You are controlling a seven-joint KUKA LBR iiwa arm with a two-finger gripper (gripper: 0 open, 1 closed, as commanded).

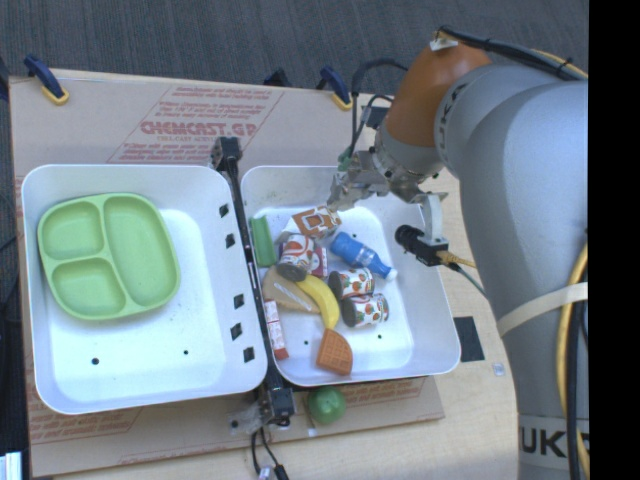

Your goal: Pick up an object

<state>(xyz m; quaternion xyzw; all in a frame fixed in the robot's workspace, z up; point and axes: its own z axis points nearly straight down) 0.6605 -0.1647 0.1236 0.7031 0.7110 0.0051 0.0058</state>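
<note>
Hovering over right bin (425, 333), nothing gripped.
Fingers (338, 197) low at far rim, open or closed impossible to tell; snack packet (316, 221) just at their 7 o'clock, blue bottle (360, 254) at 5.

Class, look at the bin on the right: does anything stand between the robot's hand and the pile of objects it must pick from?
Nothing visible does. The hand hangs at the back edge of the right bin, just above the carton at the top of the pile, with the blue bottle close beside it.

Bench (480, 438) with cardboard (130, 118), two bins (130, 378).
</note>
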